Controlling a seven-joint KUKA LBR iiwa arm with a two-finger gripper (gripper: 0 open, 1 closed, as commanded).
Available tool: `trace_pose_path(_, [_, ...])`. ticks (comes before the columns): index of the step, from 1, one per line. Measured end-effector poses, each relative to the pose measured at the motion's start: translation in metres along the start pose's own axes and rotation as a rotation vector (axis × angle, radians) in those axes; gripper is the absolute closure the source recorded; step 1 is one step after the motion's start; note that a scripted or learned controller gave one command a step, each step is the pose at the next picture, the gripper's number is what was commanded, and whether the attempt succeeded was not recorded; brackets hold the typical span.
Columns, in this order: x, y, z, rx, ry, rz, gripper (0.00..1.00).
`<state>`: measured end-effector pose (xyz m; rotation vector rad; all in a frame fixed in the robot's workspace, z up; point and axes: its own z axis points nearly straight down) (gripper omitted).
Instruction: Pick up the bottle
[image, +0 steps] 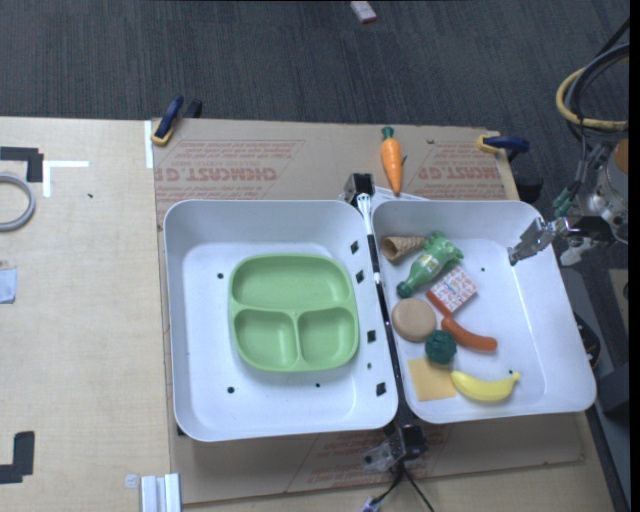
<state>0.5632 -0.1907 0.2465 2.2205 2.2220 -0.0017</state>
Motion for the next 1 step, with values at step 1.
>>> trace_pose_path(1, [-0.0004, 0.0005, -0.0095, -0.001, -0.002, -0.003, 1.0])
